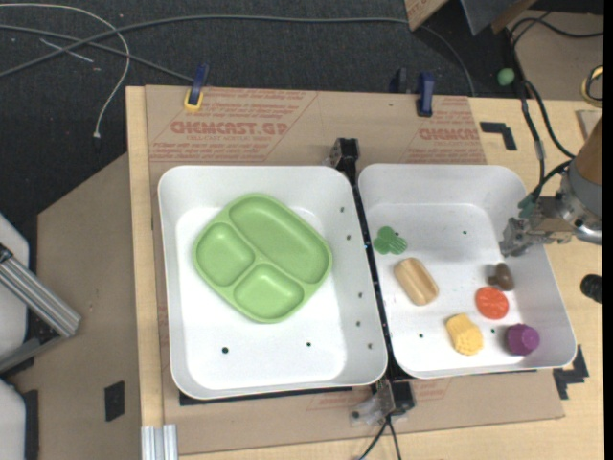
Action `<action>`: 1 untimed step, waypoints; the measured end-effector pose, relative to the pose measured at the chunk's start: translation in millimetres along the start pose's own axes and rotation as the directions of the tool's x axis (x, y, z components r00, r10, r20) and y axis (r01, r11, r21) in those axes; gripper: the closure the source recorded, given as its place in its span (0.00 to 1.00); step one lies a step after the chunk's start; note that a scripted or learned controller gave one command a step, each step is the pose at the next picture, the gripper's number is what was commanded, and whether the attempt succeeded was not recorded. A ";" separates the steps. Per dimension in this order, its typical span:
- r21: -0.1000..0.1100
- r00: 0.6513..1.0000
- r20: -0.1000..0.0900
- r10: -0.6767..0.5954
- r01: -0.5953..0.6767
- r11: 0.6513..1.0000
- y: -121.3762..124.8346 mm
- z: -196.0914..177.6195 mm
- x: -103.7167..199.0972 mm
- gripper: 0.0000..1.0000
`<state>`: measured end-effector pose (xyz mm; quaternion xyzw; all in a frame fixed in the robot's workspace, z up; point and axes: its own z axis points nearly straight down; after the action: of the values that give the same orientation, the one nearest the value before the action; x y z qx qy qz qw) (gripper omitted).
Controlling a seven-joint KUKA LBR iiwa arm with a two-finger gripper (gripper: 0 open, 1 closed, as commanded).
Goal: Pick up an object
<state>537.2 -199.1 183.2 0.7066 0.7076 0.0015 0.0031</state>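
While the arm reached in over the right edge of the counter, its tool (517, 230) hung above the right bin (431, 182), near that bin's right wall. I could not tell how the tool was set, because it was small and dark from up there. Nothing showed in its grip.

Just below the tool lay a small brown piece (501, 276). Close to that piece sat an orange round toy (492, 302), a purple one (521, 338) and a yellow corn toy (465, 334), all toward the near right corner of the bin. A tan bread toy (416, 281) and a green leafy toy (389, 241) lay closer to the wall between the bins. The left bin (192, 353) held a green tray (262, 257).

I think the brown piece was the easiest to take. To do it well, the tool should go straight down over the middle of that piece, stay clear of the bin wall, and not bump the orange toy beside it.
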 end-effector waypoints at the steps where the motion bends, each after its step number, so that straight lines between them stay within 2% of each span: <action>1: 0.000 1.000 0.000 0.000 0.000 1.000 1.8 -44.3 -0.4 1.00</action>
<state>538.8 -199.4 227.5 0.7066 0.7076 0.0015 0.0031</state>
